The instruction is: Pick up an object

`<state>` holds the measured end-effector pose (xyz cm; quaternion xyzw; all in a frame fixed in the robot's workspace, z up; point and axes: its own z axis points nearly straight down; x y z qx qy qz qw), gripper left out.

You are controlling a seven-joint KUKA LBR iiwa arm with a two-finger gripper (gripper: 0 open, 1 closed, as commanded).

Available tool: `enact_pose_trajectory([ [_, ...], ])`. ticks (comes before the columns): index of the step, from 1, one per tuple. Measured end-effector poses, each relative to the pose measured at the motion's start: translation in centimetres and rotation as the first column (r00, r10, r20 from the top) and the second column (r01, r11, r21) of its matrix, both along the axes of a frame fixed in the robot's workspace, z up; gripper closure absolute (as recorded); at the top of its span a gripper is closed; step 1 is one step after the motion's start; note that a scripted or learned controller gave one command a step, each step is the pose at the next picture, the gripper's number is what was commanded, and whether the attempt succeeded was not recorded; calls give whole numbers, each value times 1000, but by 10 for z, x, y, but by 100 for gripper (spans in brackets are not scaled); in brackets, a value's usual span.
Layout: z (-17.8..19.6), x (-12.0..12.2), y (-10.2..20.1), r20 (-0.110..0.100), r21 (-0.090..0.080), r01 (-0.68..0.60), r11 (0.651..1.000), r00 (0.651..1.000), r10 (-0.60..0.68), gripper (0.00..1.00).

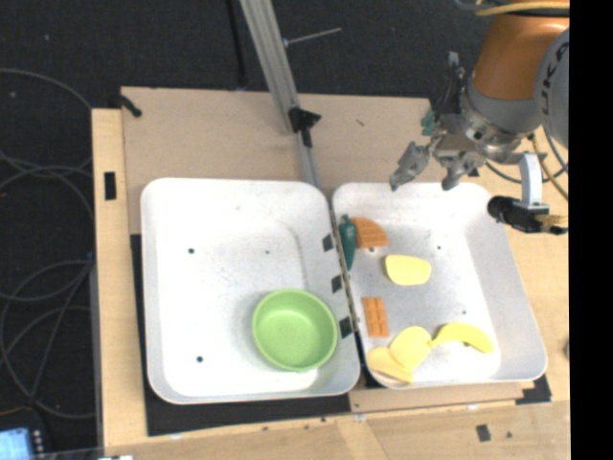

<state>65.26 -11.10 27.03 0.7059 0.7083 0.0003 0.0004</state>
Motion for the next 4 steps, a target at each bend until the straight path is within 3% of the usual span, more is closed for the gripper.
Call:
enact_pose_trajectory([
  [1,0,0,0,0,0,0,1000,1000,0,0],
  [4,-158,-9,10,1,-4,6,1000,1000,-6,0],
])
